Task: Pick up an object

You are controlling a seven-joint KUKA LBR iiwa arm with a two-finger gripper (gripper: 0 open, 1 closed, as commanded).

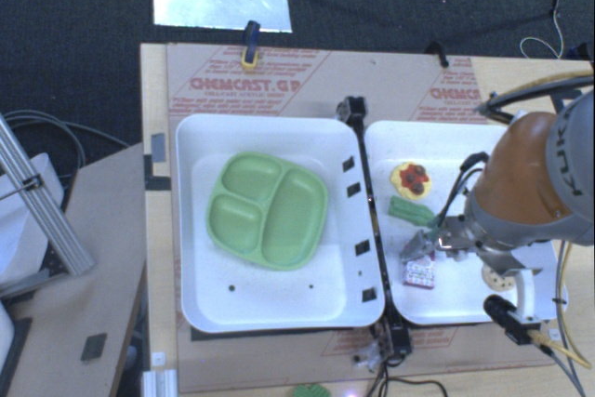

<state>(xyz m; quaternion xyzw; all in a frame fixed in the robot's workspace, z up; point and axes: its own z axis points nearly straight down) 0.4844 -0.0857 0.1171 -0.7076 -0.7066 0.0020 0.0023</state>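
Observation:
The right bin (437, 133) holds several small items. A yellow round toy with red spots (411, 179) lies near its far left. Just below it sits a green oblong piece (410, 210). A small red-and-white packet (419, 274) lies near the bin's front left. A tan cookie-like disc (498, 278) peeks out from under the arm. My gripper (420, 247) hangs low over the bin, between the green piece and the packet, right above the packet. I see nothing held in it. The orange wrist band (521, 177) covers the bin's right part.
The left bin (279, 130) holds a green divided plate (268, 210). A black divider with clips (364, 200) runs between the bins. Cables (521, 321) trail at the front right of the bench.

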